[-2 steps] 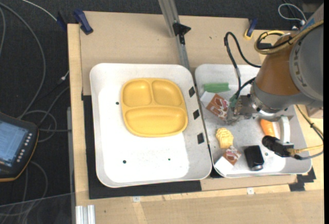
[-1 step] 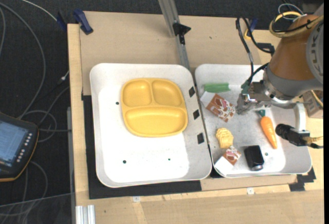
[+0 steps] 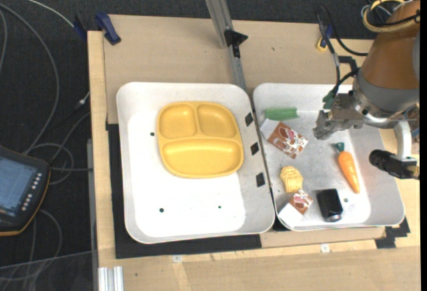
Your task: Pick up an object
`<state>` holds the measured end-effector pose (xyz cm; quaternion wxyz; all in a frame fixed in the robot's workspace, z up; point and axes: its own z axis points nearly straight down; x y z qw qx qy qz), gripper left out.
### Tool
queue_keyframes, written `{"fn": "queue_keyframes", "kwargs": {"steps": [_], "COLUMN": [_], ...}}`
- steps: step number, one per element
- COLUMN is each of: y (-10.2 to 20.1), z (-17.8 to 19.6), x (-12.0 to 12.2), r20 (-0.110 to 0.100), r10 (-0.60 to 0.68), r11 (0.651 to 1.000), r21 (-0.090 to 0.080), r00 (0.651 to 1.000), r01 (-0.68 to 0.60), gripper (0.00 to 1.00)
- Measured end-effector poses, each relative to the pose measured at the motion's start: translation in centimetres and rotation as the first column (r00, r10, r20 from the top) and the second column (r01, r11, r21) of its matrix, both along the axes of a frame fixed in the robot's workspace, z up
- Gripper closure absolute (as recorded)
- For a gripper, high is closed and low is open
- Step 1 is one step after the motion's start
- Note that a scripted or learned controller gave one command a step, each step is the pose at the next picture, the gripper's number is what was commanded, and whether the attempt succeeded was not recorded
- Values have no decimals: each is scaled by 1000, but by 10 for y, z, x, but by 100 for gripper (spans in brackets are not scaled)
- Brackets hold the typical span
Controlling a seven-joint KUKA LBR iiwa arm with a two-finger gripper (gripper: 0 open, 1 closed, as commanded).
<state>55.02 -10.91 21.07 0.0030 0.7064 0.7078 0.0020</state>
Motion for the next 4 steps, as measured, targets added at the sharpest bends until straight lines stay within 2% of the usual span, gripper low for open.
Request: {"fn": "queue_keyframes", "kwargs": {"steps": [1, 2, 4], "y": [0, 56, 155], "z": [29, 39, 22], "x": [1, -3, 5], "r20": [-2, -6, -11], "r10": [0, 5, 4], "r11": [1000, 1000, 1000], "r21": [1, 4, 4], "r00": [1000, 1000, 1000], "r01": [0, -5, -4], "gripper": [100, 100, 100]}}
